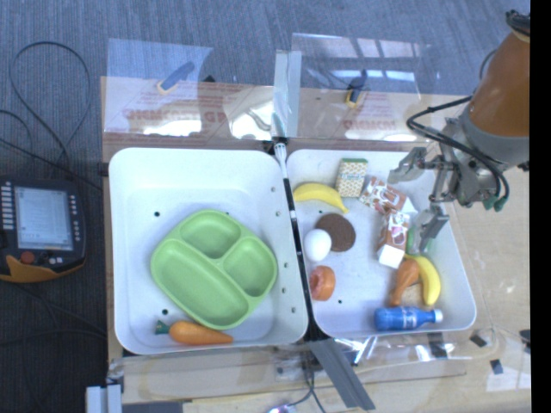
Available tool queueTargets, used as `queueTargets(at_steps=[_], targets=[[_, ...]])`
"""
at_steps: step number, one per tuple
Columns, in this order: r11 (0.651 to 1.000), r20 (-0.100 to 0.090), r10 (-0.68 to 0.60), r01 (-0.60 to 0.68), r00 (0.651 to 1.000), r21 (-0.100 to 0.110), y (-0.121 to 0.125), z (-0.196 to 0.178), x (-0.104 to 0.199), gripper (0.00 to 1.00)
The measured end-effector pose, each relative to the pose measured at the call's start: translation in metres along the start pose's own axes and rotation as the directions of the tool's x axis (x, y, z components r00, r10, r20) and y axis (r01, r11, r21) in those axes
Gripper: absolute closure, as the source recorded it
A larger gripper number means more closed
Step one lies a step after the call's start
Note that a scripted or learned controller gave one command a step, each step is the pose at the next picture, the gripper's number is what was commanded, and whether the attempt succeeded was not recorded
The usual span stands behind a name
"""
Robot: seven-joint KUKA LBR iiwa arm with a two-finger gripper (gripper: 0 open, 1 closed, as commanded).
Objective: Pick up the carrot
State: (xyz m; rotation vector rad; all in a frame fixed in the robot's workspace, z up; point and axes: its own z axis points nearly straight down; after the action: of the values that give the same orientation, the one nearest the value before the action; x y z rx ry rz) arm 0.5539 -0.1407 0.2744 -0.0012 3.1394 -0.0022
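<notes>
Nearest the lens, along the front wall of the left white bin [120, 256], lies the orange carrot with a small green top [198, 334], stretched out lengthwise with its leafy end to the view's left and its tip pointing right. It rests just in front of the light green plastic divided plate [215, 269], which has three compartments and sits tilted across the middle of that bin; carrot and plate look to be touching or nearly so. The right white bin [465, 308] is crowded. A blue plastic bottle with a white cap [406, 318] lies on its side by the front wall. Just behind it are a short yellow banana [428, 280] and an orange-brown drumstick-shaped toy [403, 280] side by side. A red-orange tomato-like toy [322, 282] sits near the dividing wall, with a white egg [318, 245] behind it and a dark brown round disc [338, 231] touching the egg. Farther back lie a longer yellow banana [318, 195], a green and cream cracker-like block [351, 177], and two red and white wrapped packets [386, 209]. The grey two-finger gripper [428, 231] hangs over the right side of the right bin, well apart from the carrot; whether it is spread or closed cannot be told, and nothing is visibly held.
</notes>
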Motion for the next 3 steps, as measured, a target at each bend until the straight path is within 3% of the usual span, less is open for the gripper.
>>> queueTargets(at_steps=[1,2,3], targets=[[0.977,-0.005,-0.215,0.215,0.977,-0.004,0.083,0.092,0.044,0.00],[0.928,-0.006,-0.372,0.372,0.928,-0.004,0.044,0.159,0.033,0.00],[0.928,0.011,-0.372,0.372,0.928,0.002,0.005,0.185,0.056,0.00]])
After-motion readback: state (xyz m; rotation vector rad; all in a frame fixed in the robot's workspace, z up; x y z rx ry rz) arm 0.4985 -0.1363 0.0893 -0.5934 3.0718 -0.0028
